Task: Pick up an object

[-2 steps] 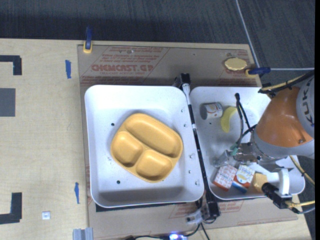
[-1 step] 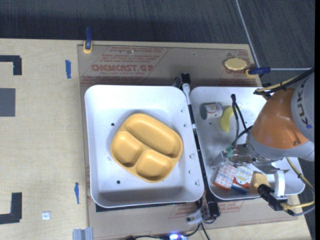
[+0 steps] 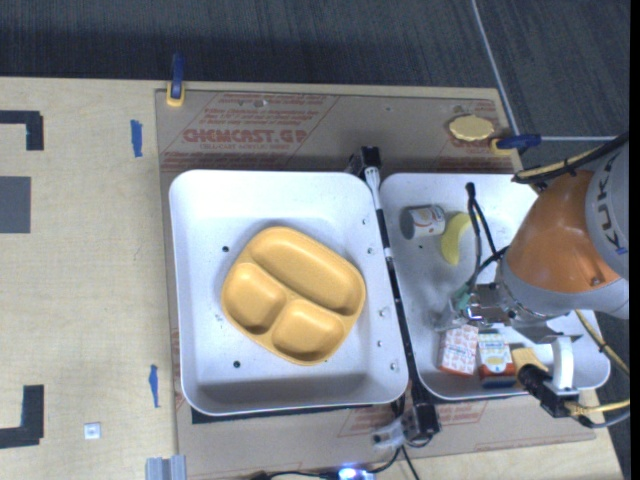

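While hanging low in the lower right of the frame, seems aimed at the red-and-white packet (image 3: 459,351), flat on the floor of the right bin (image 3: 425,283) and close to its near wall. Touching, or all but touching, a second packet (image 3: 495,358) on its right side in the frame. Judged to lie lengthwise from the frame's bottom toward its top, leaning slightly right at the upper end; no clear front or back to give a heading. Just above both, the gripper (image 3: 482,310), under the grey-and-orange wrist; cannot tell whether apart or together, hidden by its own body.

Likely trouble: lying so flat, could slide away rather than lift. Sitting tight against the neighbour, could come up with it, or leave no room for a grip across the short side. So close to the near wall, could get pushed into the corner. Could also be missed by a grip closing along the length instead of across it.

Further up the same bin, a yellow piece (image 3: 455,238), also lengthwise up the frame, and beside it a small can (image 3: 423,220). Left of centre, the left bin (image 3: 200,218) with a mustard-yellow divided tray (image 3: 292,293). Farthest, upper right, a tan disc (image 3: 472,128) on the bench (image 3: 80,268).
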